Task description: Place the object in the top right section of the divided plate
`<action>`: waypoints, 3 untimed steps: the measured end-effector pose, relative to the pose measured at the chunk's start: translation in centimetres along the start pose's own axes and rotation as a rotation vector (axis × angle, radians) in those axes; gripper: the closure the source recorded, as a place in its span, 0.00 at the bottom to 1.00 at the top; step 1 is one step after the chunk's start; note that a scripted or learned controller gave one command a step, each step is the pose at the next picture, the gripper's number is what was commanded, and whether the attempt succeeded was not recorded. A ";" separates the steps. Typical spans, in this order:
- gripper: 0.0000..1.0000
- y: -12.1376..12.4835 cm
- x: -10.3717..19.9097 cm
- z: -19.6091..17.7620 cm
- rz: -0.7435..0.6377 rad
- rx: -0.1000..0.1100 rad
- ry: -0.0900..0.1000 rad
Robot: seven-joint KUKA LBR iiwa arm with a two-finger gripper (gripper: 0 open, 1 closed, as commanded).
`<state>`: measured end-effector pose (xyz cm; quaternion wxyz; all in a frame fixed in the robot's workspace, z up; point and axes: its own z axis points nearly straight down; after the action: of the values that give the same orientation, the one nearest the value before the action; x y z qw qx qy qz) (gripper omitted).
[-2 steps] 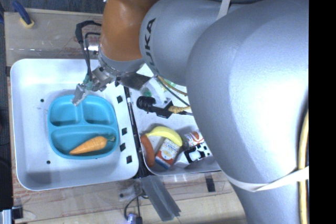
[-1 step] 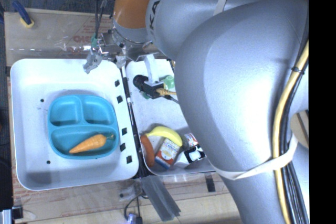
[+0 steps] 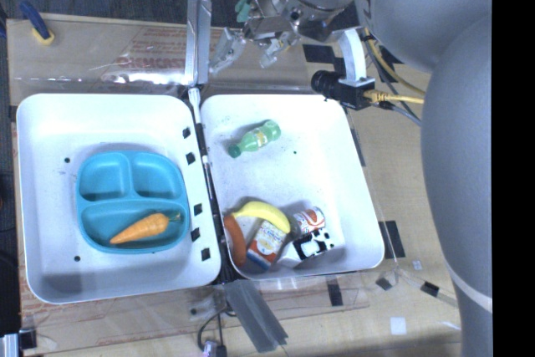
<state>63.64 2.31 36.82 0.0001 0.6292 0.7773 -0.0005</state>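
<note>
1. One camera view: your gripper (image 3: 249, 46) hangs above the bins' far edge, fingers spread, holding nothing.
2. Candidate object: green bottle (image 3: 254, 138), lying alone in the right bin (image 3: 351, 180).
3. Target: blue divided plate (image 3: 131, 201) in the left bin; carrot (image 3: 140, 227) occupies its bottom section.
4. You should grasp across the bottle's middle, then lower into the top right section (image 3: 156, 175).

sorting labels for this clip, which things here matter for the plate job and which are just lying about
For the job:
- divided plate, blue, in the left bin
- end effector, above the right bin's far edge

Which object gets placed isn't clear from the view.

Lying about:
- carrot in the plate's bottom section
- green bottle
- banana
- can
</note>
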 end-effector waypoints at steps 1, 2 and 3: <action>0.00 -4.4 -7.9 -5.6 -0.475 -0.003 -0.001; 0.00 -7.4 -14.3 -7.4 0.009 0.000 -0.001; 1.00 -7.2 -14.0 -8.4 -0.002 0.001 -0.002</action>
<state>59.52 -12.87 45.25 0.0005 0.6283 0.7780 -0.0015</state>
